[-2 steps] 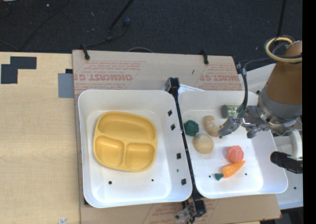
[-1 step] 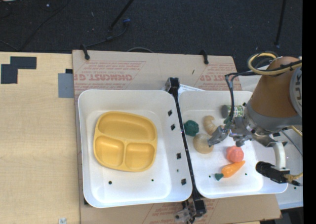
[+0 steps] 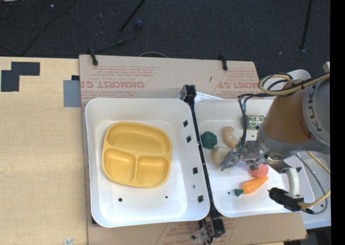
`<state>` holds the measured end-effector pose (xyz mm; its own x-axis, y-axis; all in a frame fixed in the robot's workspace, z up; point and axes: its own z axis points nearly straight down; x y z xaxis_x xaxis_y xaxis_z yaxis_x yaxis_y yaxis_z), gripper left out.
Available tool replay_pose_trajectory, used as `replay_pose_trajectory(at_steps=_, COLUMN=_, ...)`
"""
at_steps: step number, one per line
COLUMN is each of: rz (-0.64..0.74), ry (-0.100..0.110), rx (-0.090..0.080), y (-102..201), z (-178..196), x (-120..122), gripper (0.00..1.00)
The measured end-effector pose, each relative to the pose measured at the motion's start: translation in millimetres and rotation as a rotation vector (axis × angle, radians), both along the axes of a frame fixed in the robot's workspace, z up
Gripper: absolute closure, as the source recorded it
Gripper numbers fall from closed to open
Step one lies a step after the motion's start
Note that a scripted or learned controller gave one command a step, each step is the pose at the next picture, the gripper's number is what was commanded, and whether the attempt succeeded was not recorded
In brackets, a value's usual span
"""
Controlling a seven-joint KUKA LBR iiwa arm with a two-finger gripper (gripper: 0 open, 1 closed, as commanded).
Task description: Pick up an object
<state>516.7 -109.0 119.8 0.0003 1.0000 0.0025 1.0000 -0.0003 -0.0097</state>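
Gripper (image 3: 230, 161) sits low in the right bin (image 3: 221, 110), beside the beige lump (image 3: 219, 155), prob. lining up a grab. Fingers: can't tell if apart or together, too blurry. Carrot (image 3: 253, 185) lies just nearer; yellow tray (image 3: 137, 154) fills left bin (image 3: 94, 152).

The arm (image 3: 291, 120) reaches leftward, end effector (image 3: 230, 161) seemingly lowered.

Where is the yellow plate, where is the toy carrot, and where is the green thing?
Yellow plate (image 3: 137, 154): camera view, on the ridge where its three sections meet.
Toy carrot (image 3: 253, 185): camera view, on the middle of its orange body.
Green thing (image 3: 209, 140): camera view, on its middle, in the right bin.
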Motion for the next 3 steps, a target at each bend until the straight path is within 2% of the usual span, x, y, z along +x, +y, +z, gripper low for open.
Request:
replay_pose_trajectory(at_steps=1, rz=-0.004, ry=-0.003, rx=-0.001, y=-1.5, z=12.8, x=1.0, gripper=1.00)
replay_pose_trajectory(at_steps=3, rz=0.002, ry=-0.012, rx=-0.003, y=-2.0, z=127.9, x=-0.8, gripper=1.00)
